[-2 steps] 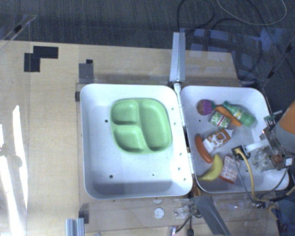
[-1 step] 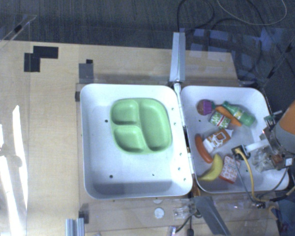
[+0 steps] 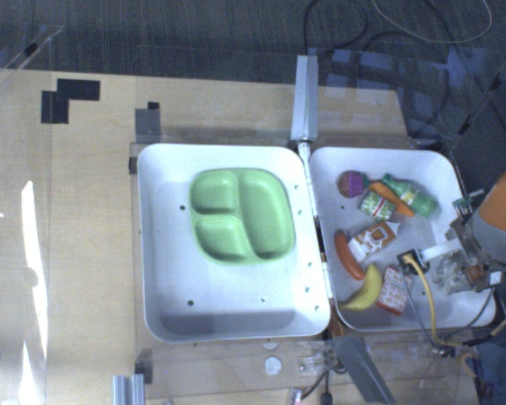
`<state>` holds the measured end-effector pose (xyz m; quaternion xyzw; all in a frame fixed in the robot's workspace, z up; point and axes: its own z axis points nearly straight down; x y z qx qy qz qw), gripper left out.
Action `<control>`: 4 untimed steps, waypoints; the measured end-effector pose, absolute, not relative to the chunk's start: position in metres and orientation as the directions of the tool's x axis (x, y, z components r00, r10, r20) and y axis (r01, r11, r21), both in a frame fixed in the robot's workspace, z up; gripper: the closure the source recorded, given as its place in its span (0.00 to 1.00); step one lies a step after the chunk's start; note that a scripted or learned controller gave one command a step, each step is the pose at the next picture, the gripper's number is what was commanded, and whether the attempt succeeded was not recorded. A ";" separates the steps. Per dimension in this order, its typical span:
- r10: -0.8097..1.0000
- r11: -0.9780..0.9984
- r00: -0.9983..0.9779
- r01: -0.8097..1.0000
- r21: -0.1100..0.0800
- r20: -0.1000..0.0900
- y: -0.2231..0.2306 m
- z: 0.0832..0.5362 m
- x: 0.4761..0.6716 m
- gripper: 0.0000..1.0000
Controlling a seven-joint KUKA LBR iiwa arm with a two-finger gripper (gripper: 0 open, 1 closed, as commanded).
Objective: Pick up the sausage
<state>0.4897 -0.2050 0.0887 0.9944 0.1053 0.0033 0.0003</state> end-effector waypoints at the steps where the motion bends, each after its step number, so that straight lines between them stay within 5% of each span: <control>1: 0.210 -0.978 0.978 0.210 0.001 0.006 -0.205 0.089 0.490 1.00; 4: 0.210 -0.978 0.978 0.210 0.001 0.006 -0.205 0.089 0.490 1.00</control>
